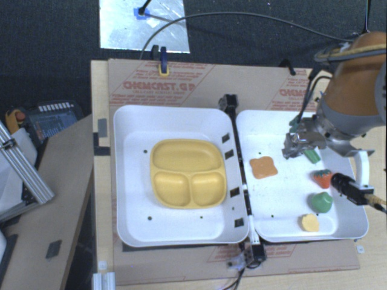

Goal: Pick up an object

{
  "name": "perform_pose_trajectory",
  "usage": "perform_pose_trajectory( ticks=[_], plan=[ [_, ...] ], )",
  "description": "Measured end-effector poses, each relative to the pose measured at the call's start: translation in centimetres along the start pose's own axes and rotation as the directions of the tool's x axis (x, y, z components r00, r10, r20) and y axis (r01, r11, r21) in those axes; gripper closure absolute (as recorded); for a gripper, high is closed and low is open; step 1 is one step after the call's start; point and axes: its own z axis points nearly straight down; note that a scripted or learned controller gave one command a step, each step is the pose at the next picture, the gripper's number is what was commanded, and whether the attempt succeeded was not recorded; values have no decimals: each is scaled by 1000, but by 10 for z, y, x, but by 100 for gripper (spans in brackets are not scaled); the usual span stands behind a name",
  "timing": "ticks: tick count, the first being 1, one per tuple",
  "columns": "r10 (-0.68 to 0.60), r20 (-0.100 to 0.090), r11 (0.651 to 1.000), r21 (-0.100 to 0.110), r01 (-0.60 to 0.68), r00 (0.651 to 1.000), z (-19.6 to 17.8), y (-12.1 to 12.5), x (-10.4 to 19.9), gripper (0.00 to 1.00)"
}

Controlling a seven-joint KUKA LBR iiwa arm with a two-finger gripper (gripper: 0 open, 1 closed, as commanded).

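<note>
My gripper (295, 145) hangs low over the upper middle of the right bin (275, 122). A small green piece (312, 156) lies just right of it, partly under the wrist. An orange flat slice (263, 167) rests on the bin floor to the gripper's lower left, apart from it. Further right lie a red-orange piece (322, 177), a round green object (320, 202) and a pale yellow piece (309, 223). Nothing is visibly held.
The left bin (130, 162) holds a yellow three-compartment plate (187, 173). Between the bins runs a black divider bar (237, 162). A black clip with a cable (347, 188) juts in over the right bin's right rim. The arm's bulk (357, 89) overhangs the bin's upper right.
</note>
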Motion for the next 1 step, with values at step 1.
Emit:
perform_pose_trajectory(
  ticks=[1],
  plan=[
    [0,0,1000,2,0,1000,8,11,45,100]
  ],
)
